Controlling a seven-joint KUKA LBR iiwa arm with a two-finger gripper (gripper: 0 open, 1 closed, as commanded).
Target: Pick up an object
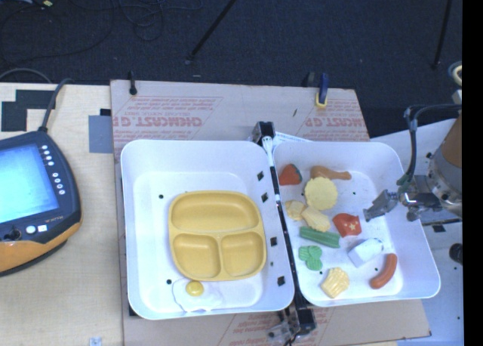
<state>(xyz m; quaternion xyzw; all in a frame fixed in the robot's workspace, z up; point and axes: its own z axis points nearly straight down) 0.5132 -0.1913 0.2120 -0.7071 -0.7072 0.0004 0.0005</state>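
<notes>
I have the gripper (379,207) at the right bin's (411,284) right edge; can't tell how its fingers stand. Targets are smooth plastic toy foods piled there: tomato (347,224), sausage (383,270), corn (335,282). Yellow tray (216,233) sits in the left bin (143,246).

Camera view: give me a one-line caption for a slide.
Gripper poised at the right bin's edge over toy food, near a red tomato piece; yellow divided tray sits in the left bin.
</notes>
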